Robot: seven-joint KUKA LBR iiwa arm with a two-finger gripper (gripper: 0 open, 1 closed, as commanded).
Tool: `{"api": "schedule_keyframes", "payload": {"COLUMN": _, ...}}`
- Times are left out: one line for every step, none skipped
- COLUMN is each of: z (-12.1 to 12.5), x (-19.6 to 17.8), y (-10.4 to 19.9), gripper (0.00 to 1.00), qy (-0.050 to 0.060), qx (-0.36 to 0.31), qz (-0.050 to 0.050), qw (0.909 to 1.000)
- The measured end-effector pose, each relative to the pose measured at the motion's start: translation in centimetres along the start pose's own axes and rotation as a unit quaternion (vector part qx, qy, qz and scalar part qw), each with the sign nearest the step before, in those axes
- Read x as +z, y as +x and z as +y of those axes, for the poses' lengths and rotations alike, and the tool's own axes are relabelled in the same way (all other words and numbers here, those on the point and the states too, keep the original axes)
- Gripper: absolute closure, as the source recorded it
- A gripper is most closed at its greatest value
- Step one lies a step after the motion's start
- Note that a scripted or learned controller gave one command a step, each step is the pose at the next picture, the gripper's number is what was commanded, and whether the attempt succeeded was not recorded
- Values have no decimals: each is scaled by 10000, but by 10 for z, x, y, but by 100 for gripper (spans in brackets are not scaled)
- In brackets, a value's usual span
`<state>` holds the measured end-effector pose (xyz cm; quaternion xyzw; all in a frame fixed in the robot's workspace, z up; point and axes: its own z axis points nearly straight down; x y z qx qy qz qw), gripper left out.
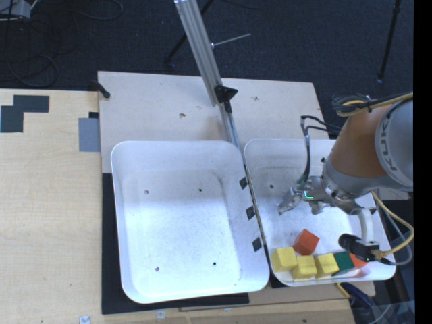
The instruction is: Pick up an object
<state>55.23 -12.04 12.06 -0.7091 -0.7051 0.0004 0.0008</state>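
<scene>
1. The claw hangs over the middle of the right bin, above the bare floor of it. Its fingers seem spread apart and nothing is between them, so I judge it holds no object.
2. The objects to pick lie together along the near edge of the right bin: an orange-red block, three yellow blocks in a row, and a green block at the near right corner. The red one lies nearest to the claw, a little apart from the rim, so it looks the easiest to grasp.
3. The blocks pressed to the rim leave little room for a finger on that side.
4. The left bin has only small dark dots on its floor.
5. On the grey arm some dark letters show, but they are cut off and I cannot read them.
</scene>
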Motion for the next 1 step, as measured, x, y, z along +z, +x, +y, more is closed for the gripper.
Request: {"api": "schedule_keyframes", "payload": {"z": 0, "x": 0, "y": 0, "gripper": 0, "qy": -3, "qx": 6, "qz": -2, "qw": 10000}}
